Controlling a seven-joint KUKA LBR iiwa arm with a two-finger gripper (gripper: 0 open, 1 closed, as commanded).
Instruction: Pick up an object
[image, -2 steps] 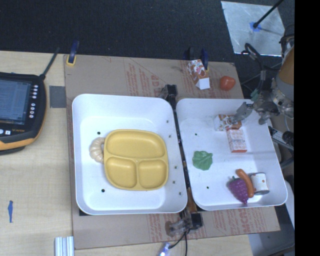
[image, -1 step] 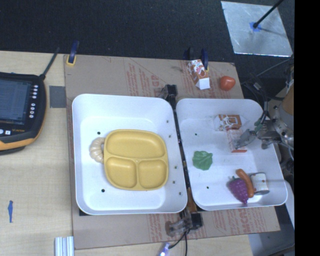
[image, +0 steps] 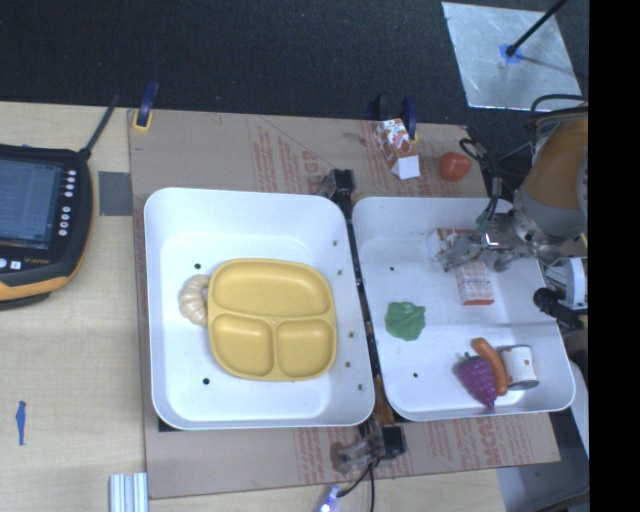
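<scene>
The right bin holds a green leafy piece, a purple grape bunch, an orange sausage-like piece, a small white can and a flat packet with red print. The arm reaches in from the right. Its gripper is low over the far part of the right bin, just above and left of the packet. Nothing is visibly held by it.
The left bin holds a yellow divided plate with a beige object against the plate's left edge. Behind the bins stand a small carton and a red ball-like item. A pendant screen lies far left.
</scene>
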